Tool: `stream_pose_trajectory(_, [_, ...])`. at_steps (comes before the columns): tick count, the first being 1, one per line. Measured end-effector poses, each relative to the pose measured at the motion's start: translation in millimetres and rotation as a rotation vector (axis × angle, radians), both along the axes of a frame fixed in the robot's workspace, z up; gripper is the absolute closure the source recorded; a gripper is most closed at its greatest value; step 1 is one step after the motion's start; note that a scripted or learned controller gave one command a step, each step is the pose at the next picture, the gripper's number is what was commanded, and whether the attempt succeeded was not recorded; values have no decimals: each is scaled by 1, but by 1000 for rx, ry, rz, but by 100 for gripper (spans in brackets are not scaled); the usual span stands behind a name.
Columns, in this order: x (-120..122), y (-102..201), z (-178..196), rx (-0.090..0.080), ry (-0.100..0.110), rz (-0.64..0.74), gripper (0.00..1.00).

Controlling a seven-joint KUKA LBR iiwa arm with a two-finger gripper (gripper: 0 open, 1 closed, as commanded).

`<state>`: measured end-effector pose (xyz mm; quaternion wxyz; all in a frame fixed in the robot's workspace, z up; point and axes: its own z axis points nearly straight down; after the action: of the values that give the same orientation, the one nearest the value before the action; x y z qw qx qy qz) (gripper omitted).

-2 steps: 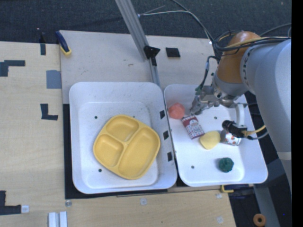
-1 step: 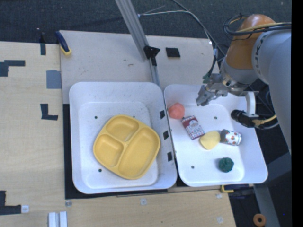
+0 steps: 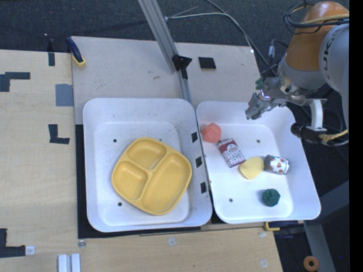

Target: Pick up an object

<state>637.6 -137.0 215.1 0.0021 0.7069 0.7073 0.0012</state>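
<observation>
Red packet [image 3: 231,152] lying with long axis diagonal, between orange ball [image 3: 211,132] and yellow lump [image 3: 251,167]; gripper [image 3: 253,110] above, grip unclear.

Arm [image 3: 317,44]: grey, enters from the right, bent downward and to the left toward its tip.
Band: orange, rounded, on the segment above the wrist, up and to the right of the fingers.
Wrist: grey metal block with cables looping round it, just up and right of the fingers.
Gripper [image 3: 253,111]: points down and to the left, tilted rather than upright.
Fingers: dark and small at the tip; the gap between them cannot be judged, and nothing is seen between them.
</observation>
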Motion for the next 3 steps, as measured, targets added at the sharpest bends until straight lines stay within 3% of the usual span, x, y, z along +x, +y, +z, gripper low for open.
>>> stream_pose_trajectory(1, [11, 3, 52, 0, -1, 2, 100])
stream_pose_trajectory(2, [-16, 45, 34, 2, 9, 3, 100])
stream_pose_trajectory(3, [-46, 87, 38, 3, 7, 4, 100])
